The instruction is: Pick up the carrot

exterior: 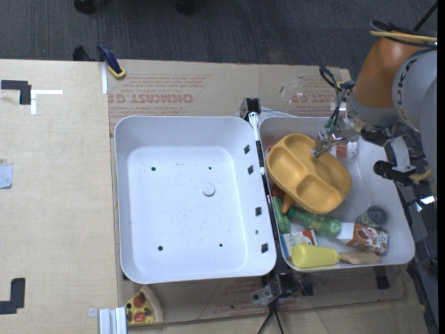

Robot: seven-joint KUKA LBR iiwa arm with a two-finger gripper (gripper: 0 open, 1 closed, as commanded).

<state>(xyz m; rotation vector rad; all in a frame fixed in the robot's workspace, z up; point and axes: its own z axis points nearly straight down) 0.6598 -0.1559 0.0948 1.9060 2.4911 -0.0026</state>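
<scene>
Inside the right bin (400, 218), a yellow divided dish (309, 174) tops piled toys.

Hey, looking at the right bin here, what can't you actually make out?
- Carrot: a small orange tip under the yellow divided plate, which hides the rest.
- Gripper: too small to read the finger state.
- Green bottle: upper end tucked beneath the plate.
</scene>
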